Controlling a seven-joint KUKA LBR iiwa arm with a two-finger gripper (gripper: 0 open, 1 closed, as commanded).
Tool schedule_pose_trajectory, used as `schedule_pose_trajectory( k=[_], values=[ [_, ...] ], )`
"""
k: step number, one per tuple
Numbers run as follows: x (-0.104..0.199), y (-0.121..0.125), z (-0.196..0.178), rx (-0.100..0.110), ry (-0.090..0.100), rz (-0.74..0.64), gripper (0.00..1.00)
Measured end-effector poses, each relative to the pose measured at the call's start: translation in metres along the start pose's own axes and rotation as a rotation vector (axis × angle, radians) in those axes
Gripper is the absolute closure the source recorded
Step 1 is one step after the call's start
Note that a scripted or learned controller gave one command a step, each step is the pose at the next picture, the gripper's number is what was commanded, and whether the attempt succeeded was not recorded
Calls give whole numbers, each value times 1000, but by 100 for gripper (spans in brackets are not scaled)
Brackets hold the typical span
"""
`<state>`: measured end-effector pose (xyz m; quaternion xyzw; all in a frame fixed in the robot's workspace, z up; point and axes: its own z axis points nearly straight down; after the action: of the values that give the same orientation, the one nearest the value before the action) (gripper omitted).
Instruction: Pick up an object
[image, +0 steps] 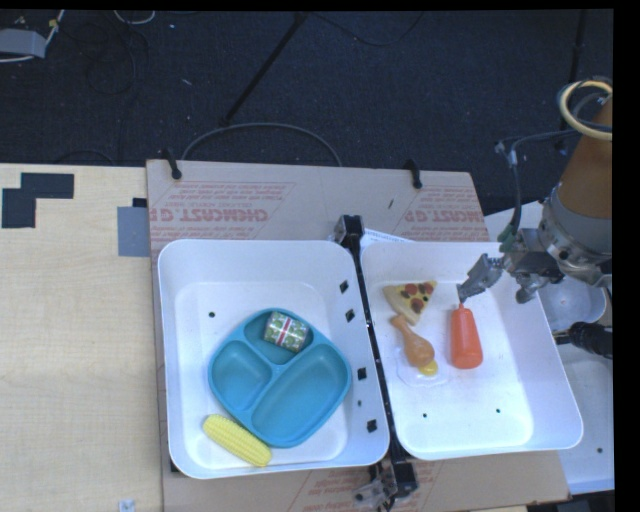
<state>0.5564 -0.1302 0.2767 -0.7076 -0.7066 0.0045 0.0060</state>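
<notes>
Two white bins sit side by side on my worktop (80, 330), over brown cardboard. My gripper (495, 282) hangs over the right bin's (540, 420) far right part, and I see its fingers (478, 278) spread apart with nothing between them. The carrot (465, 337) lies just below the nearer fingertip, apart from it, toward the bin's middle. Left of it lie a drumstick (414, 343) and a pizza slice (413, 296). The left bin (190, 290) holds a blue plate (280, 385), a can (285, 331) and corn (237, 440).
</notes>
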Motion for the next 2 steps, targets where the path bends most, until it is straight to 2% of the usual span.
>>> schedule_pose_trajectory(
  k=[1, 2],
  values=[
    [0, 2, -7, -11, -1, -2, 0],
    [-4, 10, 43, -7, -1, -1, 0]
  ],
)
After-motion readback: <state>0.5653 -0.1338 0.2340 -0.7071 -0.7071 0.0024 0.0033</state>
